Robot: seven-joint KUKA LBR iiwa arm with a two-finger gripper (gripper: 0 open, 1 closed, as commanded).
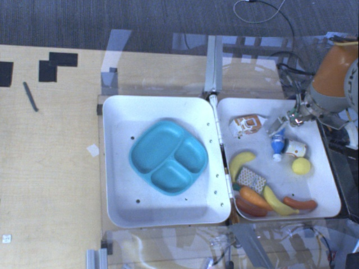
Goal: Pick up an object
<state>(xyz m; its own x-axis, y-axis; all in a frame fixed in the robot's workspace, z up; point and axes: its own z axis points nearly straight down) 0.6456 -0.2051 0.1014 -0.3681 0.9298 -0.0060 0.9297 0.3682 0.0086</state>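
My gripper [283,125] hangs over the back right part of the right bin [331,175], below the orange-banded wrist. Just beneath its tip a small blue bottle [277,145] lies next to a white cup [296,148]; whether the gripper touches the bottle is unclear. A brown and white snack packet [247,124] lies to the gripper's left. Nearer the front are a yellow lemon [301,166], a yellow banana [240,162], a checkered sponge [250,179], a carrot [253,197], a second banana [277,200] and a sausage [300,204].
The left bin [120,150] holds a blue divided plate [168,157]. A metal rail [212,72] runs back from between the two bins. Cables [291,72] lie behind the right bin near the arm. Wooden bench top [50,167] stretches to the left.
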